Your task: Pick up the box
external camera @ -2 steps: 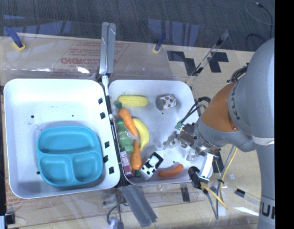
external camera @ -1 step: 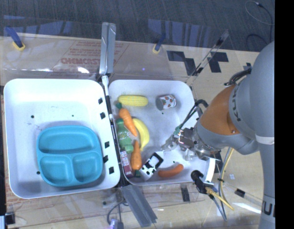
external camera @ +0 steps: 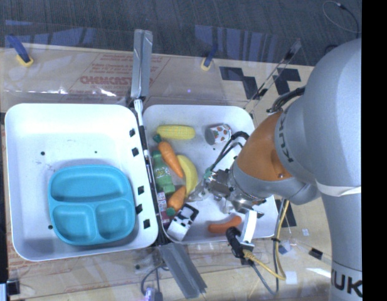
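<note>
The approach step was judged in hand: the gripper (external camera: 209, 187) was poised beside the box (external camera: 181, 221); its state could not be told. Descent over the box was required next.

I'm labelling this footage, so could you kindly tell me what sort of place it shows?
Probably a robotics lab's pick-and-place test bench: a grey arm reaches over two white bins, the right-hand one scattered with toy food such as corn, the left-hand one holding a blue divided tray.

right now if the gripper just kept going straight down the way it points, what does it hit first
Likely the bare floor of the right bin, though depth is unclear. The gripper hangs over white space between the banana and the orange sausage. The box lies lower left, off that line.
</note>
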`<state>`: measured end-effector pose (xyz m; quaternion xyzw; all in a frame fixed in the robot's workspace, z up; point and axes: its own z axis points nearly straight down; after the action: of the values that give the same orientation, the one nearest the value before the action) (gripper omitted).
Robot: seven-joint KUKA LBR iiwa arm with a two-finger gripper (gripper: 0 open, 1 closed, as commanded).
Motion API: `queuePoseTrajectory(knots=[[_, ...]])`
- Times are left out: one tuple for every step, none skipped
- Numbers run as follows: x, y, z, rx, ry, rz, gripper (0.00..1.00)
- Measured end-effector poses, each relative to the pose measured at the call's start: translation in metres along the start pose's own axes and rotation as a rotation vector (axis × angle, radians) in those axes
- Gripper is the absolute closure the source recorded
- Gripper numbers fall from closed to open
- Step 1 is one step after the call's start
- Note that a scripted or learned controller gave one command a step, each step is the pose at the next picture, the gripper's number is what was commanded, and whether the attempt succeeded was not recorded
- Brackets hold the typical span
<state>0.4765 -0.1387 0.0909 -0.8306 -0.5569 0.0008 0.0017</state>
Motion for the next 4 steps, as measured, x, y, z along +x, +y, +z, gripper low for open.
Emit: queuePoseTrajectory(knots=[[-0.058,0.023,-0.002,-0.001,0.0,-0.051,0.0],[-0.008,0.003,0.0,0.001,0.0,-0.05,0.0],[-0.017,0.086,-0.001,0.0,0.0,-0.047,0.0],[-0.048,0.038,0.0,0.001,0.0,0.007,0.0]])
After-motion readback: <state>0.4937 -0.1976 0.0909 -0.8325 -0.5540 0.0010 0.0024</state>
